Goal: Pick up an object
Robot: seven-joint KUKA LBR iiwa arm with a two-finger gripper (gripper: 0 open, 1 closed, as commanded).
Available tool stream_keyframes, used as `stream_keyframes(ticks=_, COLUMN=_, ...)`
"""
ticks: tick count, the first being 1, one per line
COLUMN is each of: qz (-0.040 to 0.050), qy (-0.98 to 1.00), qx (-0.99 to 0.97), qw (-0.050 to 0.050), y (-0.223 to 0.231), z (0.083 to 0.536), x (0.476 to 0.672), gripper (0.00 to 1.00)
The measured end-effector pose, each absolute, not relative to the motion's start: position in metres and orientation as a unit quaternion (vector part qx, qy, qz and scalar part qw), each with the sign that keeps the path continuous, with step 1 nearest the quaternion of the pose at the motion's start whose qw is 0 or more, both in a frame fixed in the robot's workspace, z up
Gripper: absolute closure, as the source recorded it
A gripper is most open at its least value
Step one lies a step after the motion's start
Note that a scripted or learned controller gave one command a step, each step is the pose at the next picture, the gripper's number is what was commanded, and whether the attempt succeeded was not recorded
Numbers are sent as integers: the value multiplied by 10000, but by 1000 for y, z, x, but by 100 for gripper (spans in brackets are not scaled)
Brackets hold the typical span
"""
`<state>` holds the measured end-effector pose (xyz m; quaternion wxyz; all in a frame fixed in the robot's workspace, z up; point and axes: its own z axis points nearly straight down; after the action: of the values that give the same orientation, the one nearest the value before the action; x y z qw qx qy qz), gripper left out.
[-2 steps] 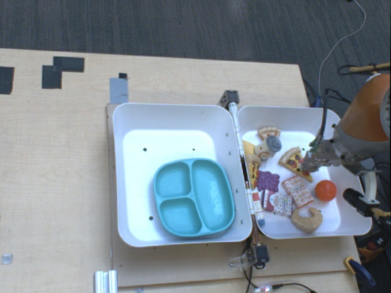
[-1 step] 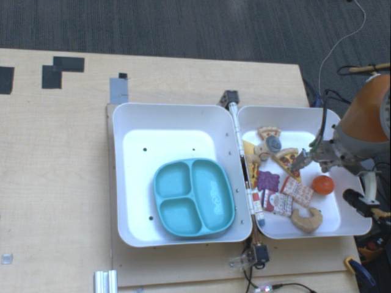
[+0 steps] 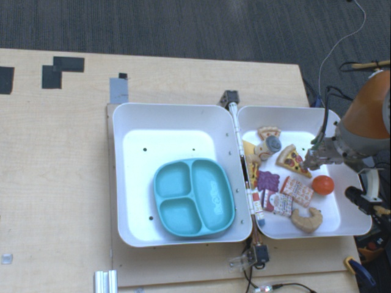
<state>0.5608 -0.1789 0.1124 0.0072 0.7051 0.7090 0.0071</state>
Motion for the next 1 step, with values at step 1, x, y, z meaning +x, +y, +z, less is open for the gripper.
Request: stream_keyframes(ticks=1, qz=71, qy=7092, qx=7050, qw=72, y=-179, z=112, x=561, gripper=0)
